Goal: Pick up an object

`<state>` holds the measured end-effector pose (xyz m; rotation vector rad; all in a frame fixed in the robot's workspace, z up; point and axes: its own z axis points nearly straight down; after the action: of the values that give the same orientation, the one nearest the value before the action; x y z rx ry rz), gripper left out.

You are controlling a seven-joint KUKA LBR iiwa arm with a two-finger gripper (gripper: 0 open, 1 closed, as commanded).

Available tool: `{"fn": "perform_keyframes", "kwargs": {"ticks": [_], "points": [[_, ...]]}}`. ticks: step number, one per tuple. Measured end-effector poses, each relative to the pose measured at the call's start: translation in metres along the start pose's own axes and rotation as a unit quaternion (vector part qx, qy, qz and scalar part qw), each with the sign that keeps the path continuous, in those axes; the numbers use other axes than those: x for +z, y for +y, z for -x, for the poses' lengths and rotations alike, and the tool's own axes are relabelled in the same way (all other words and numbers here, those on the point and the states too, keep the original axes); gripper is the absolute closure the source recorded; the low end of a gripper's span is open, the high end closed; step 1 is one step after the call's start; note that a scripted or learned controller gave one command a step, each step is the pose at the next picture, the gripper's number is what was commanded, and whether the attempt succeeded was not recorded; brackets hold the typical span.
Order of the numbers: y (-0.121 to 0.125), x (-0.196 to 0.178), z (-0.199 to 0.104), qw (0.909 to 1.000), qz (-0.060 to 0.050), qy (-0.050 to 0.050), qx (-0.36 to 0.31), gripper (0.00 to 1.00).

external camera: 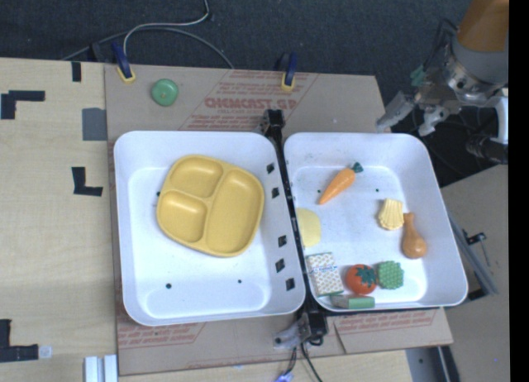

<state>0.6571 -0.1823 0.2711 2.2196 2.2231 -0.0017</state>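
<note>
1. The gripper hangs above the right bin's far right corner, fingers spread, holding nothing.
2. A carrot, chicken drumstick, tomato and broccoli lie in the right bin.
3. A yellow divided plate rests in the left bin.

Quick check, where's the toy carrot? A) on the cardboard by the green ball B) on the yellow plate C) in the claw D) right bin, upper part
D: the toy carrot lies on the floor of the right bin, in its upper part, apart from the yellow plate in the left bin.
</note>
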Motion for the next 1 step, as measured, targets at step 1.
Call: {"fn": "perform_keyframes", "kwargs": {"ticks": [1], "points": [[0.0102, 0.1268, -0.0722, 1.0000, -0.003, 0.002, -0.001, 0.00]]}}
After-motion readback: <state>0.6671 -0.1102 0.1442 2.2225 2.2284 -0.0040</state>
